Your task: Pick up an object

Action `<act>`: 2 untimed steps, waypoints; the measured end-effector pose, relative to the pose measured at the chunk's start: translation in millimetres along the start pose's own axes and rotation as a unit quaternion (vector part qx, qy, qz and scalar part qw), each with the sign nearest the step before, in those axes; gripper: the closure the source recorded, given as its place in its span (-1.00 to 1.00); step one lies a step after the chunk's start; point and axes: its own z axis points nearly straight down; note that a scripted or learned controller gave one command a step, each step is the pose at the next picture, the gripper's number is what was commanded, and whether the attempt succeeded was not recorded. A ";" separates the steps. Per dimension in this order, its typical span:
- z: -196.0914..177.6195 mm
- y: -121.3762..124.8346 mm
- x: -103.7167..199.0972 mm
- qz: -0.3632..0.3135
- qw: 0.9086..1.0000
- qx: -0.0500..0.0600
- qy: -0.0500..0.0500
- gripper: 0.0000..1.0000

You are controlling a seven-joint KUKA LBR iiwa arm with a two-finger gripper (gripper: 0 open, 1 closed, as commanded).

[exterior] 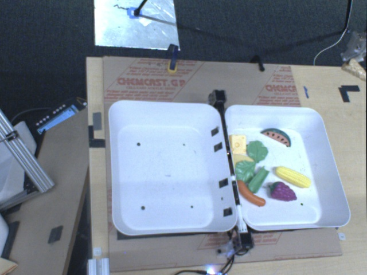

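Two shallow white bins sit side by side on a bench, seen from above at a slant. The left bin [166, 165] has smooth walls, rounded corners and four small dark dots on its floor. The right bin [321, 153] holds seven small toy foods, gathered in its left half and middle.

One yellow cheese block [238, 144] lies far left, close to the shared wall. Just right of it is one leafy green lettuce piece [257, 150], and a second green leafy piece [245, 168] lies just nearer. One green cucumber [258, 179] leans diagonally beside that. One orange carrot [250, 193] lies nearest, by the left wall. One yellow corn cob [293, 177] lies in the middle, with one purple grape bunch [282, 191] just near of it. One watermelon slice [276, 137], red with a green rind, lies farthest, apart from the rest.

The bins rest on a sheet of brown cardboard [149, 80] printed with red letters, on a pale wooden bench [327, 85]. Black clips join the bins along the middle. Beyond is dark carpet with one shiny silver sheet [135, 16] on it. The state of the arm's jaws cannot be told.
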 end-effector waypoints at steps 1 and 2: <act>-33.8 0.1 0.3 0.000 1.000 0.003 0.001 1.00; -68.3 0.3 0.2 0.000 1.000 0.003 0.001 1.00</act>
